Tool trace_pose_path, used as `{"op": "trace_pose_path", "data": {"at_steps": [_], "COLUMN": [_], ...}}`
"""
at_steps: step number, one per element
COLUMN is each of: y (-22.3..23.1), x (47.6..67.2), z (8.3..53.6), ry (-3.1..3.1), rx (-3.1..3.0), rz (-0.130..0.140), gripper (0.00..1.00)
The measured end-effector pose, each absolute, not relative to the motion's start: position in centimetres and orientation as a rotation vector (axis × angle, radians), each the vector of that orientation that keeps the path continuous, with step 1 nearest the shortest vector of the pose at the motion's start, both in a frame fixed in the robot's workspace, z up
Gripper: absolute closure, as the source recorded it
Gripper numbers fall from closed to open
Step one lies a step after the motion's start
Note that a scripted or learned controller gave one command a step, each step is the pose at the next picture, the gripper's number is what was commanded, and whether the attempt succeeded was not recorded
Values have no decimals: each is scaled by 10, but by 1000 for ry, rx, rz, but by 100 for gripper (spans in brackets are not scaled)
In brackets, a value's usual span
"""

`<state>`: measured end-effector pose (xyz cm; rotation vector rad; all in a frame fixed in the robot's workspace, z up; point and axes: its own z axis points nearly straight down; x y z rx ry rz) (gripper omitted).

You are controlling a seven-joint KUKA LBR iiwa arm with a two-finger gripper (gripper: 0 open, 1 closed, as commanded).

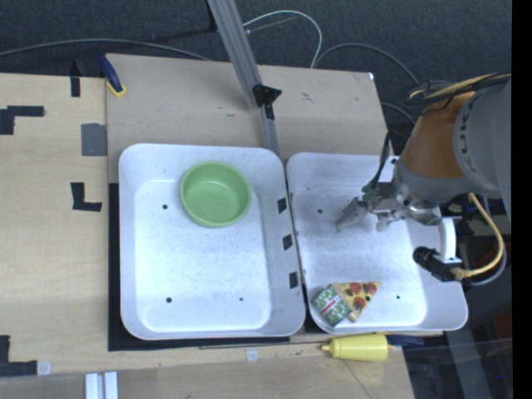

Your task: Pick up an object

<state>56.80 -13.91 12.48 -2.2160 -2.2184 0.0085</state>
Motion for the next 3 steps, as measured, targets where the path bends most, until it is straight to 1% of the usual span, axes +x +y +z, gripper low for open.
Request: {"op": "trace_pose_path", "data": {"at_steps": [1, 2, 3], "y": [-139, -138, -139], "x": [568, 569, 579], "z": [88, 100, 156], "ry": [-2225, -2225, -2226], "rx": [-2221, -2218, -2222], "rz": [2, 0, -3], "gripper": [0, 100, 100]}}
